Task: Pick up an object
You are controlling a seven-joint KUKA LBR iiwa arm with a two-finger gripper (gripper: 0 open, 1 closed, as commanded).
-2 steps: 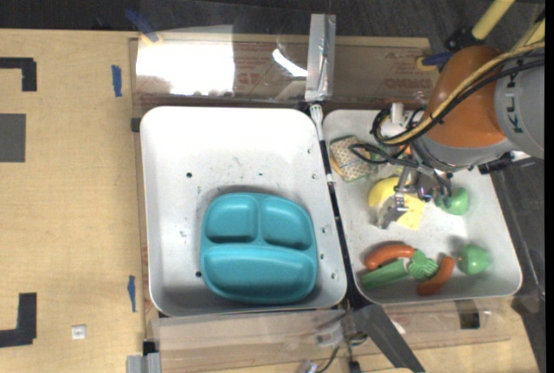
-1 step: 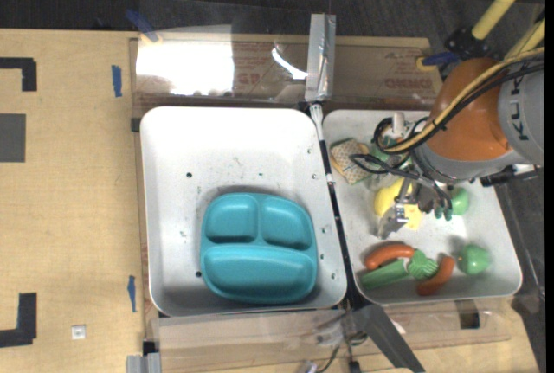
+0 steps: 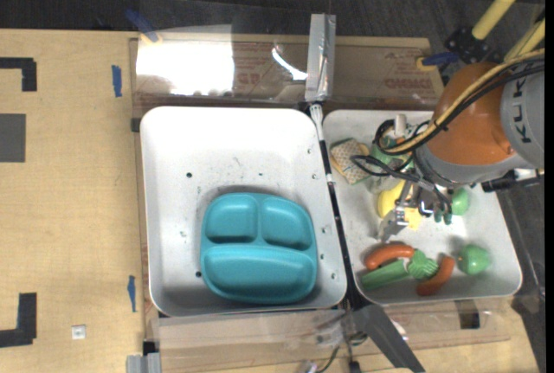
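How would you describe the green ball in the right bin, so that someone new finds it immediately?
Start at the right bin, the one where the arm works. Go to its lower right corner, past the orange and green toy vegetables. The green ball lies there by itself: it is round and plain green, while its neighbours to the left are long and partly orange.

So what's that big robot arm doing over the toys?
The grey and orange arm reaches in from the right and hangs its gripper low over the right bin, above a yellow toy. More toy food lies near the bin's front: an orange piece, green pieces and a green ball. Nothing is lifted yet. The left bin holds a teal divided plate.
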